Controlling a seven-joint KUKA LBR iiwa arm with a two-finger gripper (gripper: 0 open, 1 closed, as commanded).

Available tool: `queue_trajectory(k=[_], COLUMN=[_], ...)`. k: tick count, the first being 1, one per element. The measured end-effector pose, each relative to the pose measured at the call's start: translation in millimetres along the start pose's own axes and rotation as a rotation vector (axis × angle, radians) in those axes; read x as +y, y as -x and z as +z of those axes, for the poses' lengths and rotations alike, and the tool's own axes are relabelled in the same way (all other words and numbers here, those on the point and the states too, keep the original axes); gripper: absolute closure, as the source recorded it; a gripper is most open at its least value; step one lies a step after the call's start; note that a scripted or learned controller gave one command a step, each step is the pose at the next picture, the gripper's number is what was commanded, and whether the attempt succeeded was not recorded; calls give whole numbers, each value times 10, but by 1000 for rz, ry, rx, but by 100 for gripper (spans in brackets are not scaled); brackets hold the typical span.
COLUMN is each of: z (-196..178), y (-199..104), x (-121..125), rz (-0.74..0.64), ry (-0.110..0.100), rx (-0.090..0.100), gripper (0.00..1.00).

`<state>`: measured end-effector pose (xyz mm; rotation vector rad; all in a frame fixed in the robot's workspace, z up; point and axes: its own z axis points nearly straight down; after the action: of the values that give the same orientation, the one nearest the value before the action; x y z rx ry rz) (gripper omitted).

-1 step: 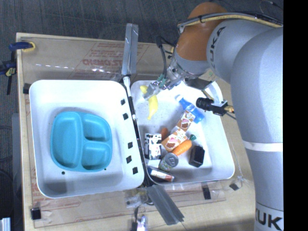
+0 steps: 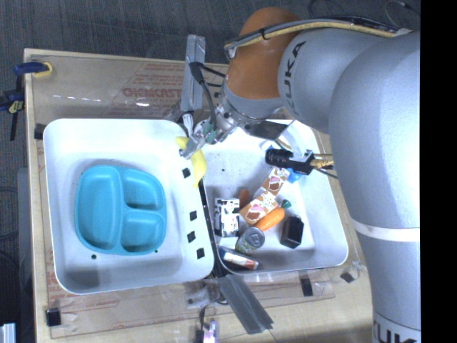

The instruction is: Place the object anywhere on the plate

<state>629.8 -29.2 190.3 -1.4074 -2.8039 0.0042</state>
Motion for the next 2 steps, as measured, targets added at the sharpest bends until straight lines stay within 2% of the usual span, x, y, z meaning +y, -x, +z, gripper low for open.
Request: queue_trajectory(k=[1, 2], z=[-1, 10], y=[-593, -1220], x=[-81, 247], rz=[-278, -414], ry=[0, -2], rx=[-1, 1], gripper=[100, 100])
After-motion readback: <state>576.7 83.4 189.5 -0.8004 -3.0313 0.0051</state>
